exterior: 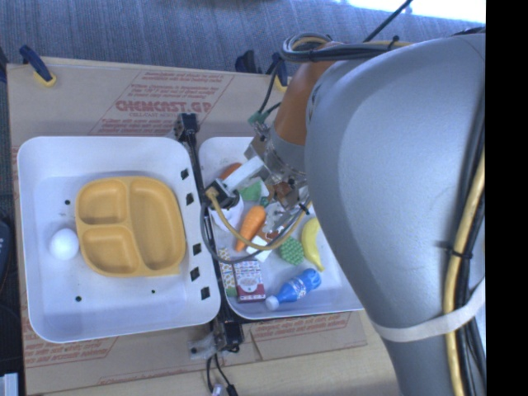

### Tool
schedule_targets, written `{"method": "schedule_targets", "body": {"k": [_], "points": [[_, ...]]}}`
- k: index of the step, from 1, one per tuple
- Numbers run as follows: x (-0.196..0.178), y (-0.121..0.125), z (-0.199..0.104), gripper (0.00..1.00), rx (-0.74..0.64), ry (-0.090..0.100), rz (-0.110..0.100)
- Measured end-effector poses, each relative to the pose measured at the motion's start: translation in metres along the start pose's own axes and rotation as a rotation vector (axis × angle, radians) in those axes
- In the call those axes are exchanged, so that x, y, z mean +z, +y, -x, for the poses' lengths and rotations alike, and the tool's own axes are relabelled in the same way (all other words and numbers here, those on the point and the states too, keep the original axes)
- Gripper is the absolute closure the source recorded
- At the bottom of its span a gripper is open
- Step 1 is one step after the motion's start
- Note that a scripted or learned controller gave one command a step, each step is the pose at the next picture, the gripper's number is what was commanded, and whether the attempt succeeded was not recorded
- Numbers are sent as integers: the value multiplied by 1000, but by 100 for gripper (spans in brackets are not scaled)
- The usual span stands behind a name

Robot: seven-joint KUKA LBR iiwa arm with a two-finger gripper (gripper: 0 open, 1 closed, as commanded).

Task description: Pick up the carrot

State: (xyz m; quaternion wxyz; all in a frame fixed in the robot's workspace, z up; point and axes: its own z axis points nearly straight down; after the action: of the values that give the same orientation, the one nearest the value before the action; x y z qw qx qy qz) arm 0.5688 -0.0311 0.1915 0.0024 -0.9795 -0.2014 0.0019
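Note:
The orange carrot [251, 225] lies tilted in the middle of the right bin [213, 151], its thick end up and to the right. My gripper [280, 195] hangs just above and to the right of the carrot's thick end, below the orange wrist band [295, 110]. The carrot lies in the bin among the other items, and I see nothing lifted. The grey arm covers the right part of this bin.
Around the carrot lie a yellow banana [311, 242], a blue bottle [295, 288], a red-and-white carton [248, 280], two green items [291, 250] and a cable loop. The left bin [33, 295] holds a yellow divided plate [130, 223] and a white ball [63, 243].

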Motion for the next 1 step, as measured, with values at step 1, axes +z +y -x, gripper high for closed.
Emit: {"method": "schedule_targets", "body": {"k": [1], "points": [[0, 1, 1, 0, 1, -2, 0]]}}
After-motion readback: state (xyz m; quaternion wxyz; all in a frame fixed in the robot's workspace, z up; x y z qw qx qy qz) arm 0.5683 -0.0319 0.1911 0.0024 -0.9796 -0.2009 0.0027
